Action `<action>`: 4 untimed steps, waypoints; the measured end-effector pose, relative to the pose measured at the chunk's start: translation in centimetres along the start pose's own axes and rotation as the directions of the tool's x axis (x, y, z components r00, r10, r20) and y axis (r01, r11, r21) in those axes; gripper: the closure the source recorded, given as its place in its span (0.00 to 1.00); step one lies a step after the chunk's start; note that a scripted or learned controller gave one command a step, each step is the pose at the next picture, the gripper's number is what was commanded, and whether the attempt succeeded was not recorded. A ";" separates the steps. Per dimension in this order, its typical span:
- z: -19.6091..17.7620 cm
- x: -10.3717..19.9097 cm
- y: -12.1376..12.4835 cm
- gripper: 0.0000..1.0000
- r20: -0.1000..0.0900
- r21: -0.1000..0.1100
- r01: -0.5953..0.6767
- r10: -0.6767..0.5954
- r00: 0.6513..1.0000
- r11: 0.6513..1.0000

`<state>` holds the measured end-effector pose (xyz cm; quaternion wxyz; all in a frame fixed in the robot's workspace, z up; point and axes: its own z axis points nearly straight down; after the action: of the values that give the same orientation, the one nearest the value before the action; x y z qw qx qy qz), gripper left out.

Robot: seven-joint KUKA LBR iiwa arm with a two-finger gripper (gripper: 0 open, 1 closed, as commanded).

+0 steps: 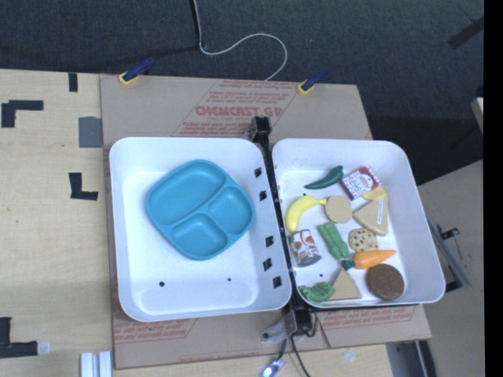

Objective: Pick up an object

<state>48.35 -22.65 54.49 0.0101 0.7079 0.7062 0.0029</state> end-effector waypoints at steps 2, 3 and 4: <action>0.9 18.2 2.8 1.00 -0.012 0.018 0.017 -0.017 1.000 1.000; 0.8 16.9 -0.1 1.00 -0.011 0.019 0.003 -0.003 1.000 1.000; 0.8 28.2 -0.1 1.00 -0.012 0.019 0.016 -0.016 1.000 1.000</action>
<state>48.36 5.55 53.43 -0.0007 0.7022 0.7120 0.0004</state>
